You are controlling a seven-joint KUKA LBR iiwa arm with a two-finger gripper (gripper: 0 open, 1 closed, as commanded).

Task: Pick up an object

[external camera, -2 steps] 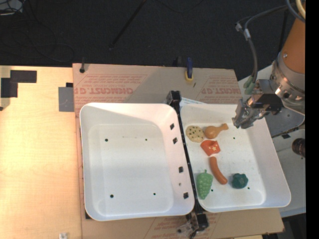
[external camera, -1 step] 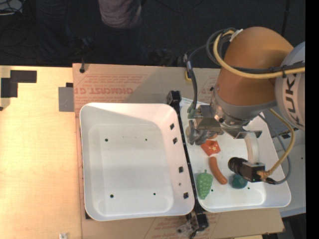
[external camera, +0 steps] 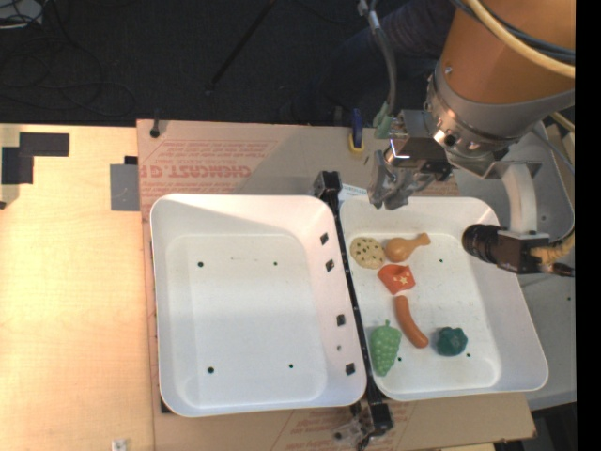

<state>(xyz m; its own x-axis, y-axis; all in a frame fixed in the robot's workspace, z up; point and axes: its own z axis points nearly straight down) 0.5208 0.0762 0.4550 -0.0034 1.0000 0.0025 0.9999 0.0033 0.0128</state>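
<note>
Pale wood tabletop runs under everything, with a sheet of brown cardboard on it carrying the two white bins, and dark floor with cables behind. Taking the right bin as our landmark: the left bin sits just beside it, the two rims touching along a black clip strip.

Inside the right bin, all the toy food crowds its left half. A speckled cookie lies near the back-left corner, with a tan chicken drumstick just beside it. Below those comes a red strawberry-like piece, then an orange-red sausage angled toward the front. A green bunch of grapes sits against the bin's left wall near the front, and a dark green broccoli-like piece rests just beside the sausage's lower end.

The gripper hangs over the right bin's back-left rim, above the cookie and drumstick, nothing between its fingers. Whether those fingers are apart or together, I cannot tell from this angle. The big orange-banded arm looms over the bin's back edge.
</note>
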